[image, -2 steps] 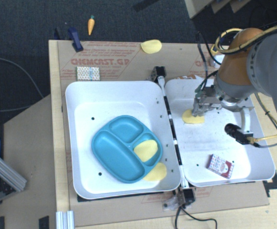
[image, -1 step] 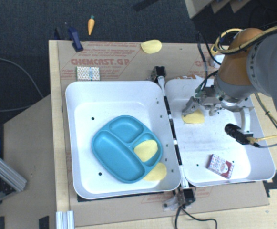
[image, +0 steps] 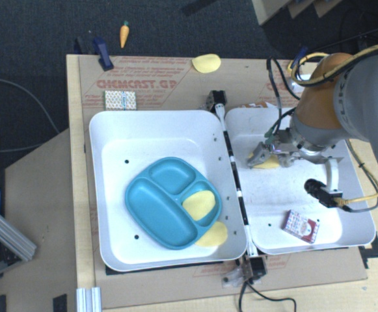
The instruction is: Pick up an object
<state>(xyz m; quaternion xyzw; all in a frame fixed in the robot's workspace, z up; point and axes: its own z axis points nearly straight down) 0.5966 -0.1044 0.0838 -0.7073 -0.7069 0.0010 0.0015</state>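
While the gripper (image: 265, 153) sits low in the right bin (image: 345, 236), touching a yellow piece (image: 267, 164) at that bin's far left, its grip cannot be judged. Nothing looks lifted yet, so the pick seems unfinished. A red packet (image: 300, 226) lies nearer.

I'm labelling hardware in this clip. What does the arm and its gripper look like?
The arm is a bulky, rounded grey body with a wide orange band above the wrist. Yellow and dark cables loop around it. The gripper is a small grey metal assembly below the band.
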